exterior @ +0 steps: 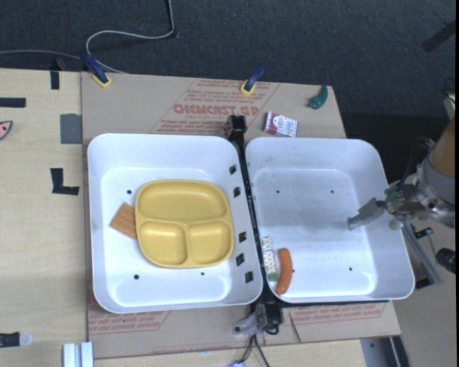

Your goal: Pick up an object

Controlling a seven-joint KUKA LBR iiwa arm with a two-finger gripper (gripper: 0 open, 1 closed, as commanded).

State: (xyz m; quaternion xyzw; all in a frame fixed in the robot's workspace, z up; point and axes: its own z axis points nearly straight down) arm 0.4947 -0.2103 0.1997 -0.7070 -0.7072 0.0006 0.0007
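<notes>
I had the arm reaching in over the right bin, with the hand hanging low above its right half, near the rim. One grey finger pointed out toward the bin's middle; the rest of the hand was lost in the clutter at the wrist, so I could not tell whether it was released or clenched. Nothing lay between the fingers that I could make out, and I judged it to be carrying nothing.

The likeliest thing to pick was the sausage, an orange-red piece lying down and away from the hand at the bin's near-left corner, just beside a small printed packet against the wall by the divider. Both sat well apart from the hand. Farther off, past the divider, the left bin held a yellow plate with a brown card tucked under its far edge (a poor target, I thought, being flat and half covered).

I read the step as the approach: the hand was over bare bin floor, not yet over any object. The next move called for carrying it across toward the sausage, lining the fingers across its short width, and coming down clear of the packet and the wall, since crowding there could spoil the grip.
</notes>
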